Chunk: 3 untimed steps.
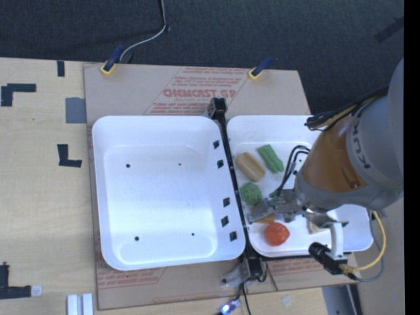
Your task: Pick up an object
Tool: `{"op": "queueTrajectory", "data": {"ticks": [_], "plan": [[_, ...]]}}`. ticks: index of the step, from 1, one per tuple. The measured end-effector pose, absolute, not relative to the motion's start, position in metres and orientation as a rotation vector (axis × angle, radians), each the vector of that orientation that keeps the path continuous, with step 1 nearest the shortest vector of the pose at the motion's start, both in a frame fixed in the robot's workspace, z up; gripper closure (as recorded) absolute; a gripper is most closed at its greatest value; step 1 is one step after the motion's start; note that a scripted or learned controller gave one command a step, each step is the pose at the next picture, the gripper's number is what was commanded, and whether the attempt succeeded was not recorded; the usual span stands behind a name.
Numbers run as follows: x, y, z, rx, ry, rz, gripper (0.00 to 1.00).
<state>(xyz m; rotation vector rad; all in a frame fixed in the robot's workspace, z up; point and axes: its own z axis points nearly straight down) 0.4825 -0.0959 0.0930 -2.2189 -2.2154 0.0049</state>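
Probably light, smooth, prone to rolling: red tomato (277, 233) near right bin's (357, 240) front edge; pinch across middle. Hand (272, 209) state unclear.

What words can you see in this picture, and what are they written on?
"CHEMCAST GP": big red letters on the brown board under the two white bins.
More red print on the board's lower left corner: too blurred to read.
Dark letters on the arm, at its grey part: partly cut off, cannot read.

Grey arm (384, 143) with an orange band, black cables, yellow cable.
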Motion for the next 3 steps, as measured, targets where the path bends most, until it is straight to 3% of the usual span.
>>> {"op": "queueTrajectory", "data": {"ticks": [2,3], "plan": [[0.482,-0.096,0.093,-2.219,-2.215,0.005,0.00],[0.568,-0.107,0.087,-2.221,-2.224,0.000,0.00]]}}
